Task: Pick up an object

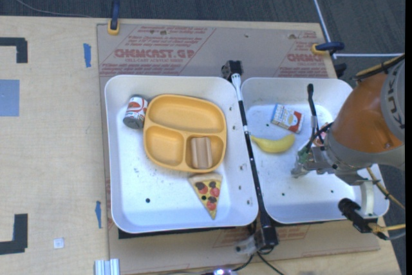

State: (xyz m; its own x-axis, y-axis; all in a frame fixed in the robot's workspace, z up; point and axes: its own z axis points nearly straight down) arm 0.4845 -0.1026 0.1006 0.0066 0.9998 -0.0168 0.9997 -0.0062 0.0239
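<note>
My gripper (301, 163) hangs low over the right bin (302, 208), under the grey wrist and orange band of the arm coming in from the right. A yellow banana (273, 143) lies just to its left, apart from it. A small red and white carton (286, 118) sits behind the banana. In the left bin (129, 190) a yellow divided plate (184, 114) holds a brown sausage (201, 152) in its front right compartment. A pizza slice (208, 194) lies in front of the plate, and a red and white can (134, 112) lies at its left.
A black bar (245, 138) runs between the two bins. A black rod (311, 105) slants across the back of the right bin. Clamps (114, 17) hold the cardboard sheet under the bins. The arm's body covers the right bin's right side.
</note>
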